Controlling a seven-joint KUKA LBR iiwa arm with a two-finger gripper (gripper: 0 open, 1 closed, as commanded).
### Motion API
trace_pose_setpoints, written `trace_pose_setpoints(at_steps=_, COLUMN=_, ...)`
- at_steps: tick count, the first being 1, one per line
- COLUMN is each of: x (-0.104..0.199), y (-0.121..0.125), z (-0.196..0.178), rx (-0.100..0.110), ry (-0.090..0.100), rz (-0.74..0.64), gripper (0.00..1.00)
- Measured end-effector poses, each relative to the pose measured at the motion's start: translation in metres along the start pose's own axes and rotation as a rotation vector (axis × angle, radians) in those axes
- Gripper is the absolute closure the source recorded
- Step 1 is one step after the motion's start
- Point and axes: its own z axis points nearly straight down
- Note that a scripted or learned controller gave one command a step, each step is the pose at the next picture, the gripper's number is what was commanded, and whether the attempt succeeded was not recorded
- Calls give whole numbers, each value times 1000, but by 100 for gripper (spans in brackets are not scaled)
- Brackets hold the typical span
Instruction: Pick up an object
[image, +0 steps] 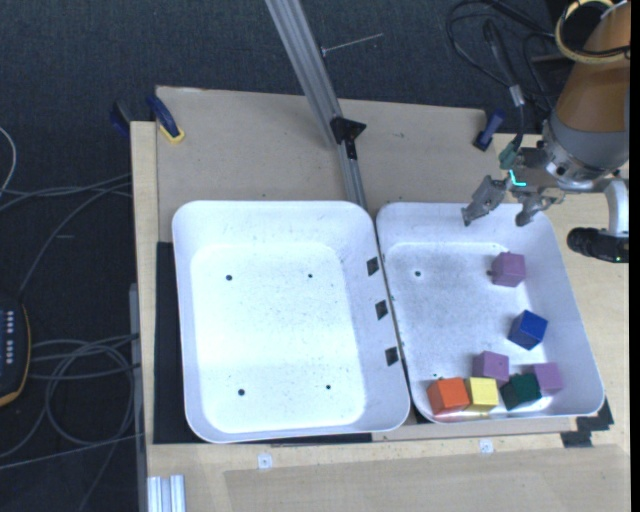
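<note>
The two shallow white bins look like smooth moulded plastic with a faint sheen, the left bin (270, 320) and the right bin (440, 300) both speckled with fine dark flecks; the pale bench top (260, 150) reads as matt, unvarnished wood or fibreboard; the slanted grey pole (315, 80) looks like brushed metal; the small coloured cubes, such as the blue cube (528, 328), appear matt, foam or plastic uncertain; the dark floor (70, 60) looks like rough woven carpet.
</note>
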Motion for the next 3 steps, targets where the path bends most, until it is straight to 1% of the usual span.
trace_pose_setpoints(at_steps=1, x=-5, y=6, z=59, rx=5, ry=1, rz=2, gripper=0)
trace_pose_setpoints(at_steps=2, x=-9, y=0, z=103, rx=5, ry=1, rz=2, gripper=0)
trace_pose_setpoints(at_steps=3, x=-8, y=0, z=135, rx=4, ry=1, rz=1, gripper=0)
